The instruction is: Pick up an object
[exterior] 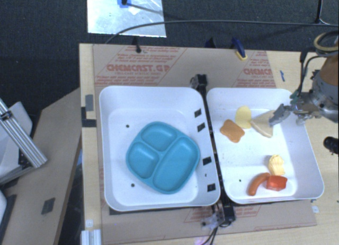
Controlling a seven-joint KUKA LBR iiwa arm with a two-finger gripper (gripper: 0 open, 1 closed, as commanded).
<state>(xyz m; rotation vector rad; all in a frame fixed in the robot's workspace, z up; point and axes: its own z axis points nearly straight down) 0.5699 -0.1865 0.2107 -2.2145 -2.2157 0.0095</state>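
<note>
The right bin [303, 154] holds several toy foods. An orange piece [231, 130] and a pale yellow piece [243, 115] lie near its far left. A cream wedge [261, 126] lies just right of them. Near the front are a small yellow piece [275, 163], a brown sausage [256, 183] and a red piece [276, 183]. My gripper [277, 116] reaches in from the right and sits low at the wedge's upper right end, touching or just above it.
The left bin [114, 132] holds a blue divided plate [162, 156]. A black divider with clips [207, 132] runs between the bins. The arm's wrist [323, 98] hangs over the right bin's far right rim. Cables cross the dark floor behind the bench.
</note>
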